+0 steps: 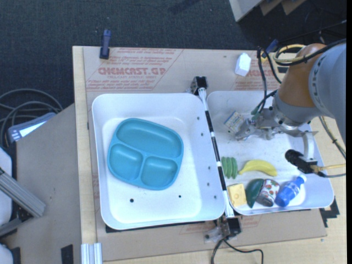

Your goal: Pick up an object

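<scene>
Camera view: the gripper (242,130) hangs low in the right bin (313,199), centre-right of frame; whether it is spread or closed cannot be told. A banana (258,168) lies below it, apart, likely the nearest target.
</scene>
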Available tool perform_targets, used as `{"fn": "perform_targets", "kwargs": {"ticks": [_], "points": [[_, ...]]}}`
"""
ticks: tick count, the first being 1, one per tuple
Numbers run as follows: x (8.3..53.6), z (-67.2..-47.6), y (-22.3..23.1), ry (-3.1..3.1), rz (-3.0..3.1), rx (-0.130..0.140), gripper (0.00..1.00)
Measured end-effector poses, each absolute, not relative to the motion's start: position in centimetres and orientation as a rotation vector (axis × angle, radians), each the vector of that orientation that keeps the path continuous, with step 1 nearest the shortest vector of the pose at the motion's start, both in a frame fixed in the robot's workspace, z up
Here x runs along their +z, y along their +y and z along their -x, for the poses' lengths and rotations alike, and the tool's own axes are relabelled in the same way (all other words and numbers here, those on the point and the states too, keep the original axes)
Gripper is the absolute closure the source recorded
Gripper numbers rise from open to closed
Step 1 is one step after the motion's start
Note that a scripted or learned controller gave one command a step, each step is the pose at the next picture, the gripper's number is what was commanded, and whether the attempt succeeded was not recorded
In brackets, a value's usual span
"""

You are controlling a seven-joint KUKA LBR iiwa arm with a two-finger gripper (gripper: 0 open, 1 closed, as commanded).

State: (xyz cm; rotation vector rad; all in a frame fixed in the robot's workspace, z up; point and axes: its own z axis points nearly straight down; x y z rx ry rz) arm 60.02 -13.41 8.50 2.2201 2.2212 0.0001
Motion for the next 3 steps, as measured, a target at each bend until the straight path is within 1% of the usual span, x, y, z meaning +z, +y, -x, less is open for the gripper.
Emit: {"fn": "perform_targets", "kwargs": {"ticks": [1,2,3], "points": [[8.5,-66.7,-9.3,2.223,-2.218,0.002,0.00],[9.6,-66.7,-9.3,2.221,-2.217,0.001,1.00],[18.6,-61.3,-4.3,2.224,-2.220,0.001,1.00]]}}
